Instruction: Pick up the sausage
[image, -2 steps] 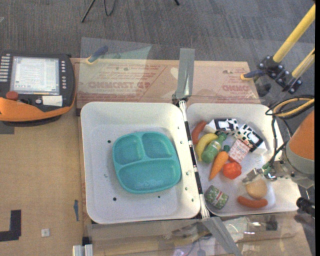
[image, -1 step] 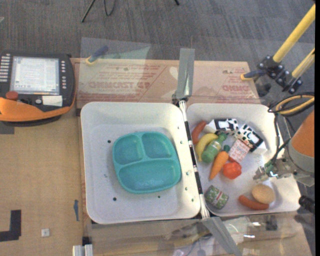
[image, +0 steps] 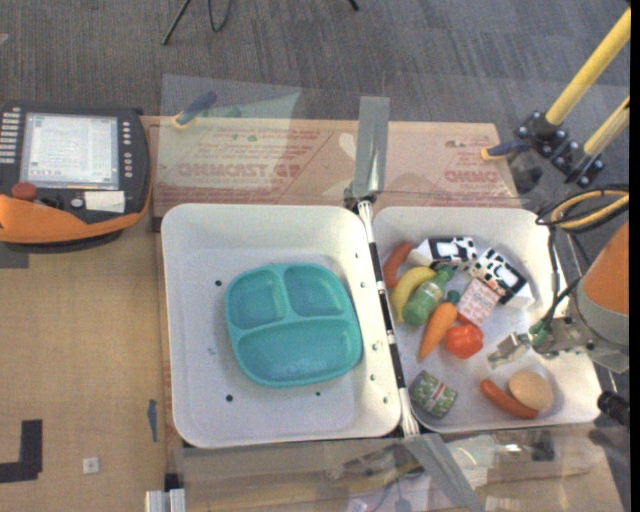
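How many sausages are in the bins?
2. One sausage lies near the front of the right bin, beside a tan bun. Another sausage sits at the back left, by the banana. More may hide under the toys.

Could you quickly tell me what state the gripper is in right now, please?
Gripper: over the right bin, above the sausage, holding nothing visible; open or closed cannot be told.
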